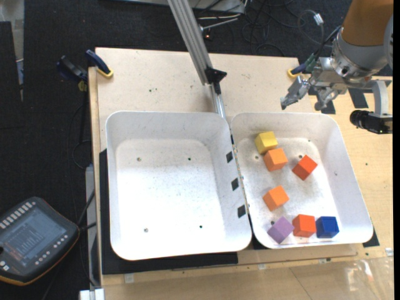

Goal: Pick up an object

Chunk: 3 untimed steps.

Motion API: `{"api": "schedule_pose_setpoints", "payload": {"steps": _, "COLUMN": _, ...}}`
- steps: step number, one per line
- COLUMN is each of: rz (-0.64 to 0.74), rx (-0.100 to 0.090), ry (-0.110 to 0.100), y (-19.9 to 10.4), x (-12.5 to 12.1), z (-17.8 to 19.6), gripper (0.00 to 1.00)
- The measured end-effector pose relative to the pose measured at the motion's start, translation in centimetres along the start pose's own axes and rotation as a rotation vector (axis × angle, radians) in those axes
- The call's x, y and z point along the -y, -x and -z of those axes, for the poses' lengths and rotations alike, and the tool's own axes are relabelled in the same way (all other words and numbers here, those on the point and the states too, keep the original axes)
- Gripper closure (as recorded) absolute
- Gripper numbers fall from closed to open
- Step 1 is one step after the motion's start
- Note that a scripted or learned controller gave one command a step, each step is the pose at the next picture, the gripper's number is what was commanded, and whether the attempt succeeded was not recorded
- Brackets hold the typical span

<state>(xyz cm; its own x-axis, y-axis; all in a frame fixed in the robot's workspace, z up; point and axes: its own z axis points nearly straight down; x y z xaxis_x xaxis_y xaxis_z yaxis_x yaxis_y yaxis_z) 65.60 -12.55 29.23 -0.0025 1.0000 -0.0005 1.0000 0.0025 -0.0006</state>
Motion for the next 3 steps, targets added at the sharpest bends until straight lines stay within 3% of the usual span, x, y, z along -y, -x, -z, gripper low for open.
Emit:
{"api": "schedule_pose_setpoints", "payload": {"steps": 1, "rz": 0.001, "rx": 0.000, "ry": 0.000, "y": 0.0, "x": 0.0, "z": 0.0, "gripper": 0.00}}
{"api": "schedule_pose_setpoints", "payload": {"steps": 3, "rz": -0.003, "rx": 0.000, "ry": -0.005, "y": 0.2, "x": -0.4, "z": -10.3, "gripper": 0.00}}
